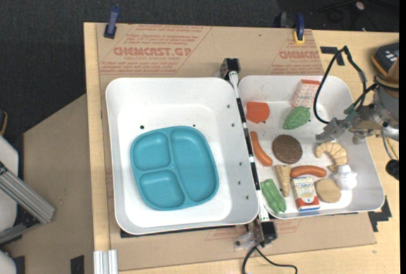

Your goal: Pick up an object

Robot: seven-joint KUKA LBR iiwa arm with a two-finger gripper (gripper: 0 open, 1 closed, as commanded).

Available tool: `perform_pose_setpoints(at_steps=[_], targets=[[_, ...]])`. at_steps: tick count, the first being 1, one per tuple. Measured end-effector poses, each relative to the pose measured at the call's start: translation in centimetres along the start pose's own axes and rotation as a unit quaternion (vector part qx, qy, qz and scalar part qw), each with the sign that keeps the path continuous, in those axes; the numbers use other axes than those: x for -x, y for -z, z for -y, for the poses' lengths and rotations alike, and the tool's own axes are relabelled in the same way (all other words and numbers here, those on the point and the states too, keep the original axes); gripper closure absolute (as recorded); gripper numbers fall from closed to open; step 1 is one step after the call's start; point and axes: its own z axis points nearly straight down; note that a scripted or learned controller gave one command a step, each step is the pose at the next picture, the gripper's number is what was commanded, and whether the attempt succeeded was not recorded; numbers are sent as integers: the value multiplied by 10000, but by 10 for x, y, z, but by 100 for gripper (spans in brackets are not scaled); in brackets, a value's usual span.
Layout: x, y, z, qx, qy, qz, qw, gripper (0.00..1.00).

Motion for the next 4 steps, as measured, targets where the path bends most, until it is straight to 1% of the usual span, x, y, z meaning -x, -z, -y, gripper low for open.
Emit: perform_pose_setpoints(at_steps=[1, 2, 3, 4], targets=[[-82, -103, -15, -58, 43, -38, 10000, 0], [-66, -116, 37, -50, -9, -24, 10000, 0], [-84, -114, -41, 27, 30, 3, 10000, 0], [-82, -104, -38, 12, 8, 2, 10000, 100]])
